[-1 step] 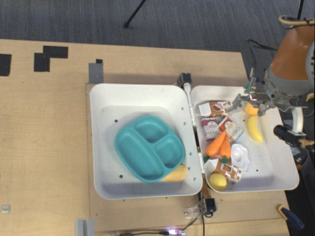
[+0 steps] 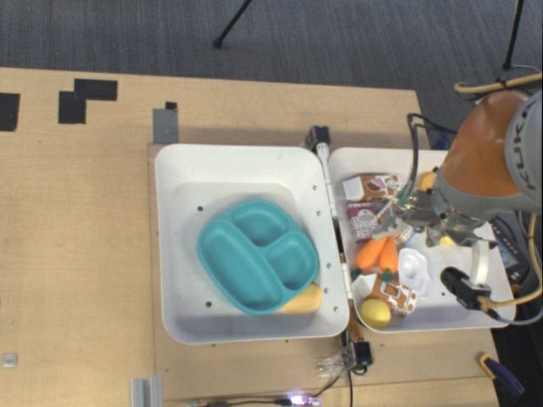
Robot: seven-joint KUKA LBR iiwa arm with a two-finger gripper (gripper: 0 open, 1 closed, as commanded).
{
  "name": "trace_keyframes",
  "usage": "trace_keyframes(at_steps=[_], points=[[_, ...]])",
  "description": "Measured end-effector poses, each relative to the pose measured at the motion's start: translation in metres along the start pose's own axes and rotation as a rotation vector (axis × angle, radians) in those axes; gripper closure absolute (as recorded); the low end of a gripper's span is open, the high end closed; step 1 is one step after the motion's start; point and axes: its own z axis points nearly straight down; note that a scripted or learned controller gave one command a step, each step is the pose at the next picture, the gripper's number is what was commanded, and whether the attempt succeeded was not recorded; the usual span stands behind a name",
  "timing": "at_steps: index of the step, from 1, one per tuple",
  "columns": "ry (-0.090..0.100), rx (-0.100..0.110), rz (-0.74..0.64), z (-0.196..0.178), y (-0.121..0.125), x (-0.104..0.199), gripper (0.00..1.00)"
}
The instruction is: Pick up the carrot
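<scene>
Lemon [image 2: 376, 313], round, glossy yellow, at near edge of right bin [image 2: 424, 322]. Beside it, small printed carton [image 2: 397, 295]. Carrot [image 2: 377, 253], smooth orange taper, lies mid-bin, just left of my gripper [image 2: 413, 217]; finger spread, I cannot tell. Left bin [image 2: 178, 227] holds teal three-part plastic plate [image 2: 258, 253], yellow piece [image 2: 303, 300] tucked under its near rim. Farthest: brown printed packets [image 2: 368, 186].

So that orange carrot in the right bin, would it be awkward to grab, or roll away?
The carrot looks like smooth, rigid plastic, so probably stiff and light but somewhat slippery. Its rounded, tapered shape could roll if nudged, though the lemon and packets crowded around it may hem it in.
</scene>
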Motion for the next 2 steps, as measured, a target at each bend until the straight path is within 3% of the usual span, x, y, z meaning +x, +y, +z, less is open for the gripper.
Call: trace_keyframes(at_steps=[1, 2], points=[[0.001, -0.002, -0.037, 0.065, -0.021, -0.003, 0.0], [0.0, -0.005, -0.037, 0.054, -0.019, -0.003, 1.0]])
